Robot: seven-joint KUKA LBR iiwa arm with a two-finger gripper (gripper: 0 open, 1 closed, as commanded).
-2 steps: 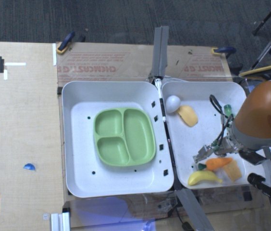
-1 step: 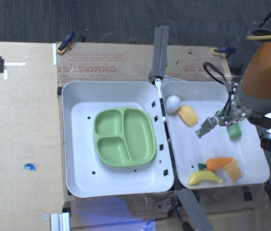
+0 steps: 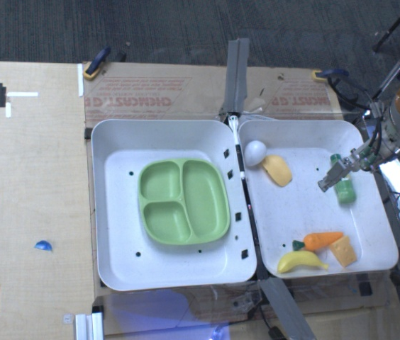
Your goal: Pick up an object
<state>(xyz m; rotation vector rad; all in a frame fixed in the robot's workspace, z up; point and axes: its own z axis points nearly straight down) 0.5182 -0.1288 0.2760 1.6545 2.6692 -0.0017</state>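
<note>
The left bin [image 3: 108,190] holds a green divided plate [image 3: 184,201] at its middle, well away from the arm. In the right bin [image 3: 296,211], a white egg [image 3: 255,151] and a yellow wedge [image 3: 277,169] lie just beside each other near the back left corner. A banana [image 3: 301,262], a carrot [image 3: 318,240] and an orange block [image 3: 342,250] crowd the front edge.

By the right wall the gripper [image 3: 336,176] hangs over a small green object [image 3: 345,190], the likeliest target. How far the pincer is parted I cannot tell, nor whether it has hold of anything.

The risk, I judge, is the wall: the green object sits so near it that one finger may strike the rim or slide off, tipping the piece instead of clasping it.
</note>
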